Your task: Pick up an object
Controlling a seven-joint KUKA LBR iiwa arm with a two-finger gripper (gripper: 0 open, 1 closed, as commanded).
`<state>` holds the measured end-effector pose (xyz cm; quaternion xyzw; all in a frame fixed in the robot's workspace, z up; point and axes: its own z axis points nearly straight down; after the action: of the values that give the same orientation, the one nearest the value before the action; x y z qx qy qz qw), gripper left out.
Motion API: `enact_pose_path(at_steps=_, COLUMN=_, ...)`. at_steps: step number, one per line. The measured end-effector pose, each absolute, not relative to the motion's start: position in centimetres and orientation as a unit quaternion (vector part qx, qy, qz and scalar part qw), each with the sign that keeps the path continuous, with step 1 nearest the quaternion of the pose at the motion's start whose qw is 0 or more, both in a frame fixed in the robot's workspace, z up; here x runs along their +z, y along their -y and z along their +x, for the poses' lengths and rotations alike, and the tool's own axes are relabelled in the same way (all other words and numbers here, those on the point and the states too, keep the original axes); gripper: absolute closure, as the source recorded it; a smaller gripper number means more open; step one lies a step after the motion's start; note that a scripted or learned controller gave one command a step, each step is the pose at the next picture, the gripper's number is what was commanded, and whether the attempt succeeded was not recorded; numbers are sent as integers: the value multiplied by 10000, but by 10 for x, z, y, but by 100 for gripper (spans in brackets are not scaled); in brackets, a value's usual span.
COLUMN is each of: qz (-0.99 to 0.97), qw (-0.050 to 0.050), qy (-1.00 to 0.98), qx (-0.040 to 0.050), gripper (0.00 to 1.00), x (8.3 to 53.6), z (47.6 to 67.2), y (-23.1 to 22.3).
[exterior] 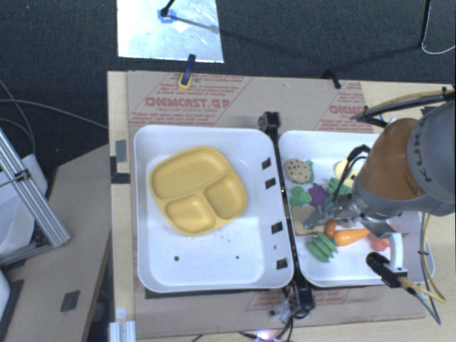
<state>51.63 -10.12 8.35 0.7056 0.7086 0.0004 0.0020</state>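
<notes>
The right bin [313, 280] sits at the right centre of the frame and carries a small heap of toy food. A carrot [347, 236] lies near the middle of that bin, orange, pointing roughly sideways, with a red piece [379, 244] just to its right. Below and left of the carrot is a green ridged piece [322, 247], close to the bin's lower edge. Above the carrot is a bunch of purple grapes [318, 196], and a green leafy piece [299, 195] lies just left of the grapes. A round cookie [298, 169] with dark spots rests higher up, near the bin's left wall. A yellow piece [343, 168] peeks out at the upper right of the heap, partly hidden by the arm.

The gripper [336, 211] is low over the heap, between the grapes and the carrot; its dark fingers blend with the toys, and I cannot tell whether they are spread or closed, nor whether anything is between them. The arm [399, 169] comes in from the right edge of the frame, its orange band over the bin's upper right part.

The left bin [206, 273], touching the right one along the centre divider, holds a yellow plate [197, 189] with three compartments, lying in its upper half.
</notes>
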Motion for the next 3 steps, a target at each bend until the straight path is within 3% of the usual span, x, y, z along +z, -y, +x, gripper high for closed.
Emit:
enact_pose_path(at_steps=1, qz=7073, qw=41, qy=-7069, qx=23, gripper=100, x=97, z=518, y=103)
enact_pose_path(at_steps=2, qz=7038, qw=17, qy=-7104, qx=34, gripper=100, x=189, z=487, y=49)
enact_pose_path(at_steps=3, qz=7047, qw=8, qy=-7095, qx=12, gripper=100, x=207, z=487, y=15)
